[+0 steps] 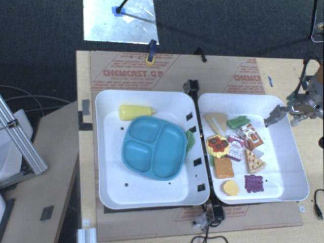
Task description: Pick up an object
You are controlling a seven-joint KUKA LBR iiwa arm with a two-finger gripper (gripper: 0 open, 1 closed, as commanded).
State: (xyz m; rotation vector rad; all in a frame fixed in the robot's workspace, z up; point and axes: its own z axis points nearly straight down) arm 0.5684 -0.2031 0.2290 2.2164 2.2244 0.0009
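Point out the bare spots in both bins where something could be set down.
Right bin: bare floor along its right side, between the pizza slice and the right wall, near the gripper. Its left half is crowded with toy food. Left bin: bare strips left of and below the blue divided plate; the yellow bottle borders the top.

Grey metal claw (277, 115) with dark tips.

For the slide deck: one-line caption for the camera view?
Gripper hovers at the right bin's far edge above toy food; the left bin holds a blue divided plate and yellow bottle.
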